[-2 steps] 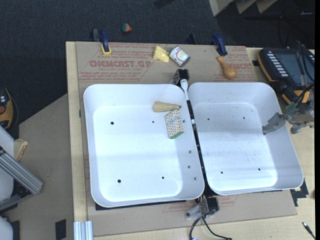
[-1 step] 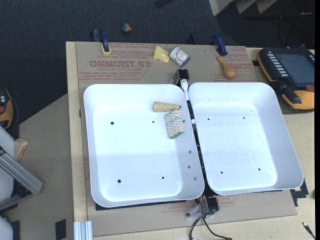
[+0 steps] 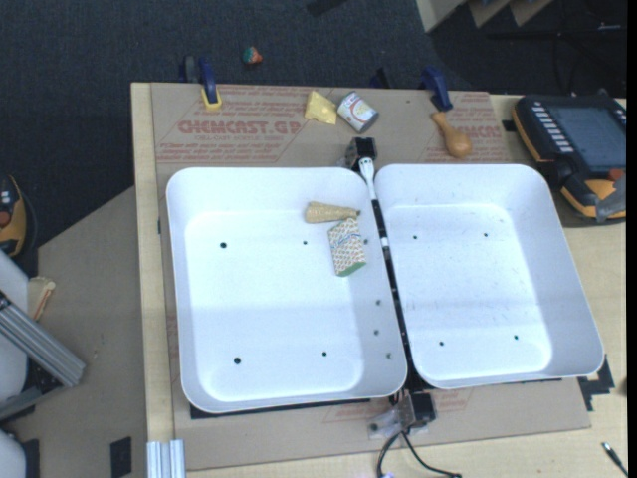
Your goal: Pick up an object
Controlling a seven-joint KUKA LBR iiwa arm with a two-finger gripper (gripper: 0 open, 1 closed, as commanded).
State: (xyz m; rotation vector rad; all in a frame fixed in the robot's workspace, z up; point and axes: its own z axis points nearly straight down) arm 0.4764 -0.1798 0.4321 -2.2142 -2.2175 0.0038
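You are still waiting to start: the tan cone (image 3: 329, 212) and patterned packet (image 3: 346, 246) are lying ungrasped near the left bin (image 3: 199, 297)'s far right corner.

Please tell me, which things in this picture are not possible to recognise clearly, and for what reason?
- Patterned packet in the left bin, camera view: its print is too small to read.
- Tan cone-shaped item beside it: too blurred to identify.
- Small coloured object on the dark floor: too small to name.
- Black-and-orange device: cut off by the right edge.
- Board lettering: the left bin's rim partly covers it.
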